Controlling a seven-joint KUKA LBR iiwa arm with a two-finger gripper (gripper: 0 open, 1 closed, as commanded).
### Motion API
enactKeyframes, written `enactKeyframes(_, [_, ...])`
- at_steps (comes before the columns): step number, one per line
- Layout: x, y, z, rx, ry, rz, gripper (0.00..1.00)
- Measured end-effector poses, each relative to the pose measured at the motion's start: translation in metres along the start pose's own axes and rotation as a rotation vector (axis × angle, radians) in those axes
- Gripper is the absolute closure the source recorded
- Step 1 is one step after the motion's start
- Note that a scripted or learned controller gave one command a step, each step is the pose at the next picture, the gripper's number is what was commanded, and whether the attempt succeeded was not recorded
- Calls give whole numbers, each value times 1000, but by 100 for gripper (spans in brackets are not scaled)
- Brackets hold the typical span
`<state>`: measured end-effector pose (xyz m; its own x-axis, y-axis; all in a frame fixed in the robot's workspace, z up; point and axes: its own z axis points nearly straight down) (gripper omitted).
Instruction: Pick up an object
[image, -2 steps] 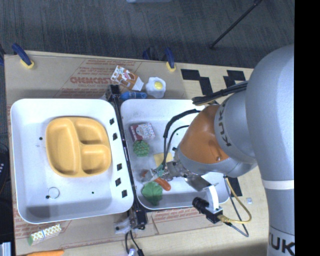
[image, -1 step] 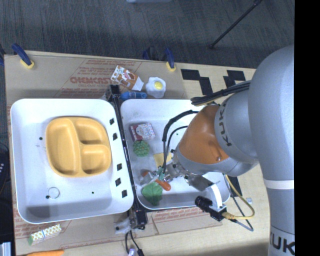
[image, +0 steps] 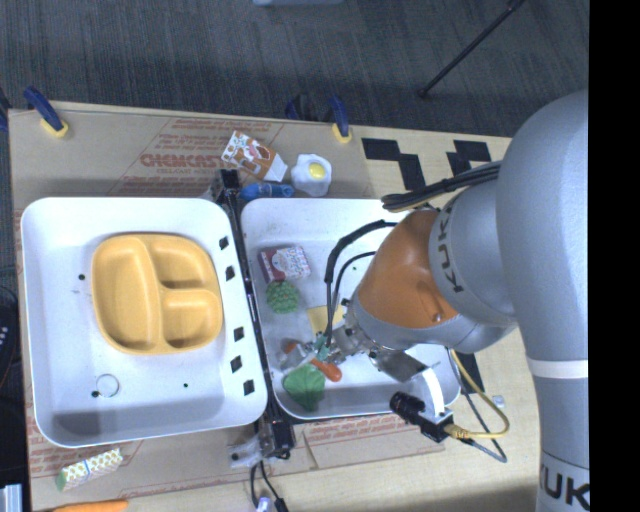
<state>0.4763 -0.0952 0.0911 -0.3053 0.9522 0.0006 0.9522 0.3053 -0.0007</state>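
The arm (image: 530, 250) is made of thick, smooth grey segments with an orange band (image: 400, 280) above the wrist; black "KUKA" lettering (image: 444, 262) runs beside that band, and black cables (image: 345, 255) loop just beside it

My pincer (image: 325, 352) hangs inside the right bin (image: 262, 300), near its front, among small toys there. A divided tray (image: 157, 291) lies in the left bin (image: 40, 300). Behind the bins, a packet (image: 246, 153) and a cup (image: 312, 173) sit on the worktop (image: 120, 140)
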Motion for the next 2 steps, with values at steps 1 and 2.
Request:
enactKeyframes(1, [-3, -1, 0, -3, -4, 71, 0])
enactKeyframes(2, [-3, -1, 0, -3, -4, 71, 0])
